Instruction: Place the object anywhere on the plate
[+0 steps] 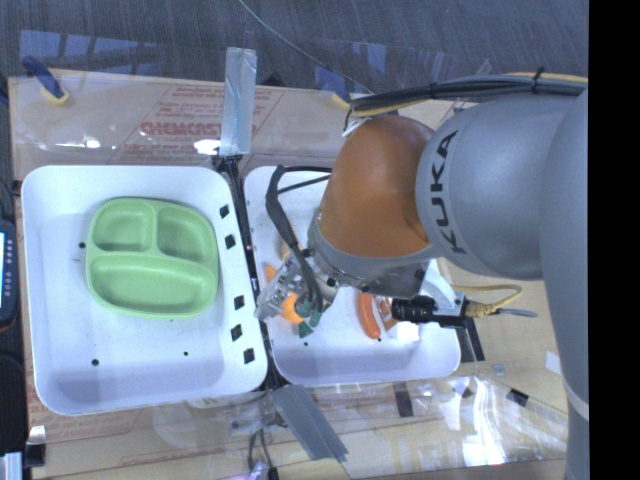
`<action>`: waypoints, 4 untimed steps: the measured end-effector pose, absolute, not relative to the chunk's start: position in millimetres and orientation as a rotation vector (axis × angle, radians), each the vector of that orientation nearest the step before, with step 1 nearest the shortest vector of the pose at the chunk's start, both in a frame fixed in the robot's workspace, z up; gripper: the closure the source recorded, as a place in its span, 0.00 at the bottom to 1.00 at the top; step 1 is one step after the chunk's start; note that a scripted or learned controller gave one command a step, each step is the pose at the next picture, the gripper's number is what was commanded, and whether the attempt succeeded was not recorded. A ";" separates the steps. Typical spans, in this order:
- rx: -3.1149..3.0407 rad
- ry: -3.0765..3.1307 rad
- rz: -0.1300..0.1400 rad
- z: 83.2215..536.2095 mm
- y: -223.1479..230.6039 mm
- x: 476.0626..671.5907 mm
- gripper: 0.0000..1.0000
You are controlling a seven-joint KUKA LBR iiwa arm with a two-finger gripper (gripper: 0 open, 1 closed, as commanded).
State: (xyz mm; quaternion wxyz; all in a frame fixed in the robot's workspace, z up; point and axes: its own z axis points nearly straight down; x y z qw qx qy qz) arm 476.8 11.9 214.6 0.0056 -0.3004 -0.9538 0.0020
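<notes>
Step in hand: the pick, judged from position. The tool (290,298) is down inside the right bin (440,363), at its left side, and nothing lies on the plate (152,256) yet.
Tool state: cannot tell how far it is open. The wrist and the orange band (375,193) cover most of it from above, and what shows is a tangle of metal and cable.
Hold: not confirmed. A small orange object (291,309) sits right at the tool tip, touching or nearly so, but the view does not show it between anything.
Task's thing, location: taken to be that small orange object, low in the right bin, close to the wall shared with the left bin (60,368).
Orientation and long axis: cannot tell for this piece, since too little of it shows. It reads as a rounded lump with no clear end.
Other content: an orange-red elongated item (371,317) lies just right of the tool under the arm, its long axis running roughly up and down the view, tilted slightly.
Plate: green, three compartments, in the middle of the left bin, well apart from the tool.
Next move calls for: a secure grip proven by a clean lift, then travel leftward over the dividing walls and release above any compartment.
Risk: a slip during the lift, or a clip on the bin wall.
</notes>
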 end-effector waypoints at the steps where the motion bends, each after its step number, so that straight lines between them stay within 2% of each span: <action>1: -0.719 -3.059 0.001 286.0 63.4 552.0 1.00; 2: -0.711 -3.052 0.008 224.1 103.2 628.8 1.00; 3: -0.524 -3.096 0.001 227.4 177.7 626.7 1.00; 4: -0.370 -3.116 0.003 175.9 202.9 648.4 1.00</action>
